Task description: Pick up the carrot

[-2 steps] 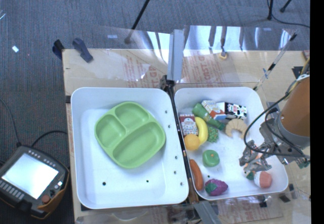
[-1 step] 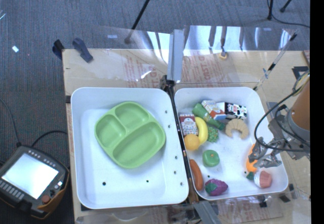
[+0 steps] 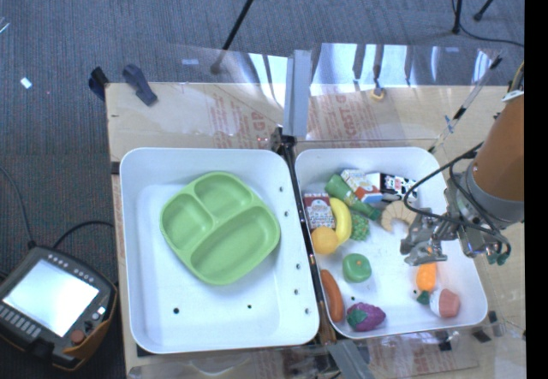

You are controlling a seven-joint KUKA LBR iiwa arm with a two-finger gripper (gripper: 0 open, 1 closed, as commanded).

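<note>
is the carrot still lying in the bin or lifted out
In the bin. The carrot lies on the floor of the right bin, with the gripper just above it; whether the fingers grip it cannot be told.

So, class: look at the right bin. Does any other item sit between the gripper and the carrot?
Nothing visible does. The gripper hangs directly above the carrot, near the right bin's right side. The closest item, a pinkish toy, lies beside the carrot, not between the two.

The counter [image 3: 205, 116] carries two white bins. The left bin [image 3: 141, 198] sits touching the right bin [image 3: 462, 189]. Clear sheeting [image 3: 360, 121] lies behind them.
</note>
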